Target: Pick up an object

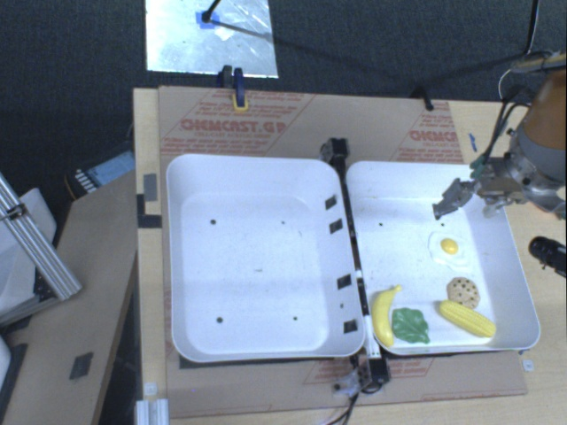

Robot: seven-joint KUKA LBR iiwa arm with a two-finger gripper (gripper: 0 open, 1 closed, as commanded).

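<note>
Egg (448, 247) mid right bin (390, 184), gripper (452, 199) just above.

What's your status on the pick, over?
Gripper above right bin, holding nothing. Fried egg just below it, untouched. Cookie, corn, banana nearer front.

Egg (449, 247), cookie (462, 291), corn (467, 319), banana (384, 315) in right bin (390, 184)
</note>
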